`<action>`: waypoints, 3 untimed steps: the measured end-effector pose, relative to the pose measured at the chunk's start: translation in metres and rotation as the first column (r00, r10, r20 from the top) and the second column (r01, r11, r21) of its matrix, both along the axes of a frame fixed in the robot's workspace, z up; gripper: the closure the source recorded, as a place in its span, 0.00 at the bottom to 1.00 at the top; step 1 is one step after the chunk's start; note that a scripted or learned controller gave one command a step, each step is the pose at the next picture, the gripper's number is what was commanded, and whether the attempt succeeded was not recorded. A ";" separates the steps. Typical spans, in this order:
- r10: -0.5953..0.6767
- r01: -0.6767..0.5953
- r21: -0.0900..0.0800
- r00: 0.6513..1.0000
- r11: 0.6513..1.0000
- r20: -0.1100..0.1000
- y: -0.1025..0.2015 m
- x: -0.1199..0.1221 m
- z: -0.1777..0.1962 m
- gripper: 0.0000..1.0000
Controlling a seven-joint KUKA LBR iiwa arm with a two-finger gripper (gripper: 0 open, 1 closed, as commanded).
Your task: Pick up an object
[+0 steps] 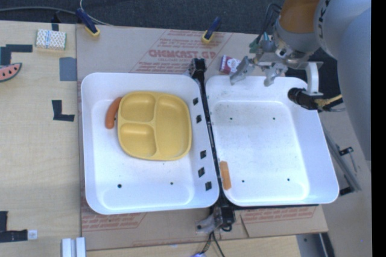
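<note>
A yellow divided plate (154,125) lies in the left bin (96,189). An orange sausage (111,113) rests against the plate's left edge. A second small orange piece (224,174) lies at the left wall of the right bin (313,189). My gripper (254,75) hangs open over the far rim of the right bin, with nothing between its fingers (238,73). A small red and white packet (227,64) lies on the cardboard just left of the gripper, outside the bins.
Black clips (202,129) run along the divide between the bins. Two blue and yellow clamps (87,22) (211,31) hold the cardboard's far edge. A patterned sponge (50,39) and a watermelon slice toy (9,72) lie on the wooden bench at left.
</note>
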State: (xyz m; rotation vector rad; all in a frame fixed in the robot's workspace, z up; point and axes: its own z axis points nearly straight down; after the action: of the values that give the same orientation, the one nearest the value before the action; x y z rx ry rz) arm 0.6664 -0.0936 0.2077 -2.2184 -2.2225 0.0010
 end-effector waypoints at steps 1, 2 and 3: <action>0.000 0.000 0.000 1.000 1.000 -0.001 0.062 0.002 -0.024 0.00; 0.003 -0.003 0.001 1.000 1.000 -0.002 0.062 0.002 -0.014 1.00; 0.002 -0.002 0.000 1.000 1.000 -0.002 0.062 0.002 -0.015 0.00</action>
State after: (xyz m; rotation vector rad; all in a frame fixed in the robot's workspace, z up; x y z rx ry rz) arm 0.6680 -0.0314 0.1931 -2.2147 -2.2238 0.0027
